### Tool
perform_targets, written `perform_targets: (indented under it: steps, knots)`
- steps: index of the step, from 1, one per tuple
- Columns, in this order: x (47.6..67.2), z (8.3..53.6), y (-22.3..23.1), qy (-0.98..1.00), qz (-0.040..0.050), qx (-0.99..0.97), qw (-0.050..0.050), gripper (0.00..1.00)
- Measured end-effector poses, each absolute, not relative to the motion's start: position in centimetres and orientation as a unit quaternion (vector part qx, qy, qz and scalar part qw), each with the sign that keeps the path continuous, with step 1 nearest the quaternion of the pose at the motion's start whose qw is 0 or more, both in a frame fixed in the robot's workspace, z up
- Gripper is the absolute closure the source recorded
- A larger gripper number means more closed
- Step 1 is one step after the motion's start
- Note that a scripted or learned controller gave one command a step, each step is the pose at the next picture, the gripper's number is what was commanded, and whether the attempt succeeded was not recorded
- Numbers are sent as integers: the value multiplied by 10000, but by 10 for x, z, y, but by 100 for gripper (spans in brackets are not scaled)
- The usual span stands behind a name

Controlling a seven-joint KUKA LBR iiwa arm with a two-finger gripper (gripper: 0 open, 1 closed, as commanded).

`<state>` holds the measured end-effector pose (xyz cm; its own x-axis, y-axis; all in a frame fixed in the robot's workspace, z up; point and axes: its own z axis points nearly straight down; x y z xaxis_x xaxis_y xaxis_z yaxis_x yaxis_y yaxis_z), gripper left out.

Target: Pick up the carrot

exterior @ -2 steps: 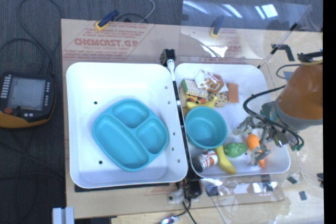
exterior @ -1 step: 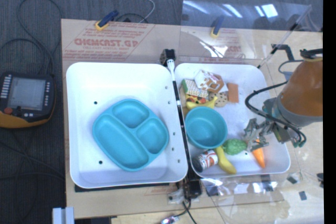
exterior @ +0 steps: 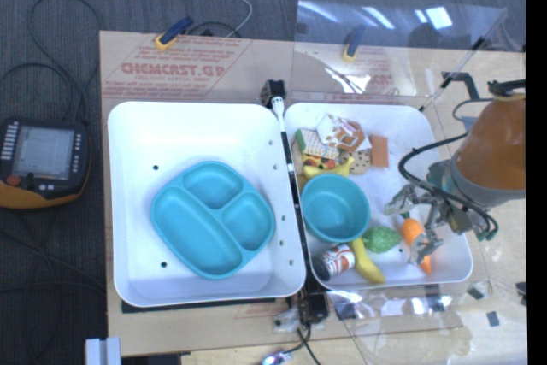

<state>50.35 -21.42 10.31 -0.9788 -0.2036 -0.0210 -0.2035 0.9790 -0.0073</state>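
Arm comes in from the right, orange band visible, gripper [exterior: 425,228] down inside the right bin [exterior: 444,269] at its near-right area. Carrot [exterior: 425,245] sits right at the fingers: orange top end near [exterior: 412,228], tapering toward the near edge; looks like it is between the jaws, but metal linkages and cables clutter that spot, so I cannot tell whether the jaws are open or closed on it, nor whether the carrot is off the bin floor. Rest of the right bin: blue bowl [exterior: 335,207] at left-centre, upright; just right of it on the near side a green vegetable piece [exterior: 384,238], touching a yellow banana [exterior: 366,259] that runs toward the near wall; a small red-and-white can [exterior: 338,259] lying beside the banana, near the bowl's near rim. Far-left corner holds a heap of small toy food [exterior: 329,143], items touching or overlapping, individual pieces hard to make out; an orange rectangular piece [exterior: 379,151] lies just right of the heap. Left bin [exterior: 137,132] holds a blue divided plate [exterior: 212,219], three compartments, set at a diagonal. Both bins sit side by side on the bench [exterior: 171,68]. Teach pendant [exterior: 41,162] is on the floor left of the bench.
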Motion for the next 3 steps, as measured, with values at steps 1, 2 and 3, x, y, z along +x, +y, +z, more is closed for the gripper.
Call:
perform_targets:
  steps: [1,2,3]
  knots:
    - [497,92,-219,9982,-2,-593,76,0]
    - [501,104,-219,9981,-26,-598,121,100]
    - [501,103,-219,9981,-23,-600,112,0]
